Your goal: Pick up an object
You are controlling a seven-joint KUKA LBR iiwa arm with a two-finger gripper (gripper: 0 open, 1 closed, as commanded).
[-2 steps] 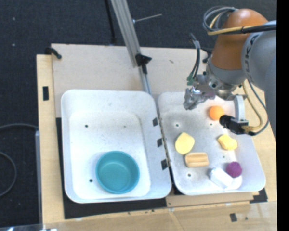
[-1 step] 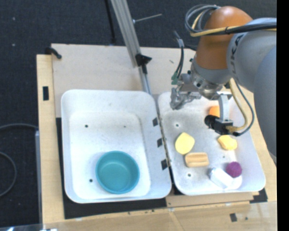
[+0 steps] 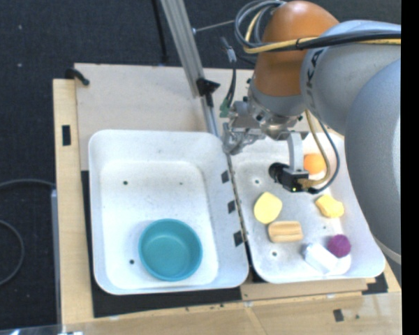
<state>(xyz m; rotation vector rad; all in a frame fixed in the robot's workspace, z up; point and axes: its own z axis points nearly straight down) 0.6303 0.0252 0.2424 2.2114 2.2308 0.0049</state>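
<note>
Grey arm (image 3: 363,103) overhead; gripper (image 3: 237,139) grip unclear. Wooden block (image 3: 285,232) likely light, stiff; best pinched across short sides.

Grey arm (image 3: 363,82), orange band (image 3: 290,40), looping cables (image 3: 321,159)

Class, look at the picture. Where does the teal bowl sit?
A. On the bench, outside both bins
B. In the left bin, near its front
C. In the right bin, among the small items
B: the teal bowl rests inside the left bin, toward its front edge.
</note>
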